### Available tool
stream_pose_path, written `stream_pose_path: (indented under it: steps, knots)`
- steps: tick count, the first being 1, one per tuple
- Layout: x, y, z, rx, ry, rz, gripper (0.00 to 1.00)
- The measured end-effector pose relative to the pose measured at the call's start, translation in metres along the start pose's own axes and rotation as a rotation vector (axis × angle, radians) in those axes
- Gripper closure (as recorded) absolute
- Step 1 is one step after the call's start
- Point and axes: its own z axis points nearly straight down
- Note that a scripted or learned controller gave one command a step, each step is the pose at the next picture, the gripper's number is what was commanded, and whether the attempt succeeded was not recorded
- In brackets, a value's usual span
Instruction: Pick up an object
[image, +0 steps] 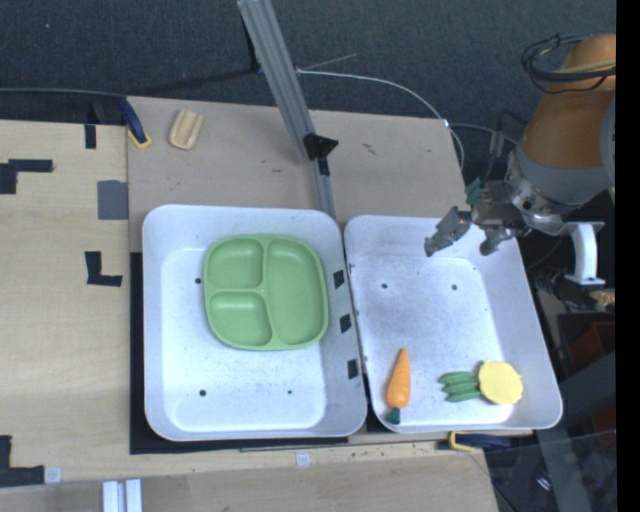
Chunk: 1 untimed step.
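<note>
An orange toy carrot (399, 377) lies near the front edge of the right bin (430, 300). To its right sit a small green pod-like toy (460, 385) and a yellow round toy (500, 382), touching each other. My gripper (466, 236) hovers over the far right corner of the right bin, well away from these toys. Its two fingers are spread apart with nothing between them.
The left bin (170, 330) holds a green divided plate (266, 291). A grey metal pole (290, 90) slants across the bench behind the bins. A small tan object (185, 129) lies at the back left of the bench.
</note>
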Motion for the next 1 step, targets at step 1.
stream_pose_path:
  steps: [1]
  knots:
    - [0.0, 0.0, 0.0, 0.0, 0.0, 0.0, 0.0]
